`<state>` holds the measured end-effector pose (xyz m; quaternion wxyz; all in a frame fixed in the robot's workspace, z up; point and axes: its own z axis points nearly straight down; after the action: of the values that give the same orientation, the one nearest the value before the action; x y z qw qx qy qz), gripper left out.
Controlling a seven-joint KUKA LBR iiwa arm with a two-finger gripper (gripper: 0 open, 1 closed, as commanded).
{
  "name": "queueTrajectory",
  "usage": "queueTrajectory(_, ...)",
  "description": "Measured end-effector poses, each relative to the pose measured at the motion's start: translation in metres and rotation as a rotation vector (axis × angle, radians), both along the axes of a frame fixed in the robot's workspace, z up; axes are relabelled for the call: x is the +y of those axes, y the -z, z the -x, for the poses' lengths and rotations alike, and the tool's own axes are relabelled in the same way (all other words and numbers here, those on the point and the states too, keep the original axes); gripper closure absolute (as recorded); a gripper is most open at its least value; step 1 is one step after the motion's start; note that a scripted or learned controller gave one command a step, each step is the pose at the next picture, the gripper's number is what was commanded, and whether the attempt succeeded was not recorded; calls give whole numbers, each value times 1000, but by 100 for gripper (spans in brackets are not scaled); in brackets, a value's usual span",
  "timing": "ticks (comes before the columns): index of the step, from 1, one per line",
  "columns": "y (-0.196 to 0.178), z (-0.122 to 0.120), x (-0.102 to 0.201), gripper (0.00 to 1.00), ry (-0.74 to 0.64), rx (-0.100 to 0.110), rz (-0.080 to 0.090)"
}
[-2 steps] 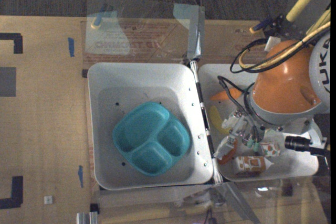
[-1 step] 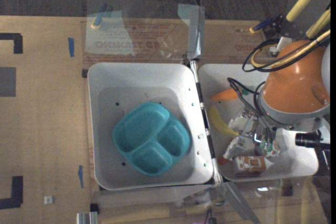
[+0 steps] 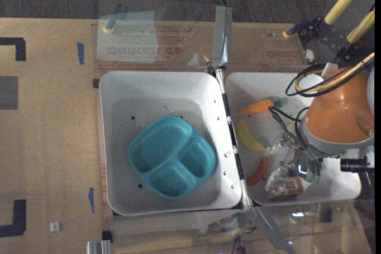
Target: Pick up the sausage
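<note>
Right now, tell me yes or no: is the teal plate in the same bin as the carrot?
No: the teal plate lies in the left bin, the carrot in the right bin.

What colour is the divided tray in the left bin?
Teal, seen clearly in the camera view: the divided tray.

Even, soft overhead light, faint shadows inside the white bins, slightly blurry and low-resolution throughout.

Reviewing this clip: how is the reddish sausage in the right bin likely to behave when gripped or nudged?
The sausage looks like a small moulded toy, so probably stiff and light. Its smooth, rounded, slightly curved body could slip from a pinch or roll if pushed. It lies near the divider wall of the right bin, just left of the tool, which may limit approach angles.
</note>
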<state>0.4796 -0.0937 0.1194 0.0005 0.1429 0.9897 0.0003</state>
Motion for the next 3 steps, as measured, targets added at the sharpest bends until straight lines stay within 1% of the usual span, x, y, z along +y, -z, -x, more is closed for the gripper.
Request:
queueTrajectory(1, 30, -24, 2, 0, 62, -5, 0)
queueTrajectory(2, 30, -60, 1, 0, 416, -8, 0)
queueTrajectory(3, 18, -63, 1, 100, 415, -18, -1)
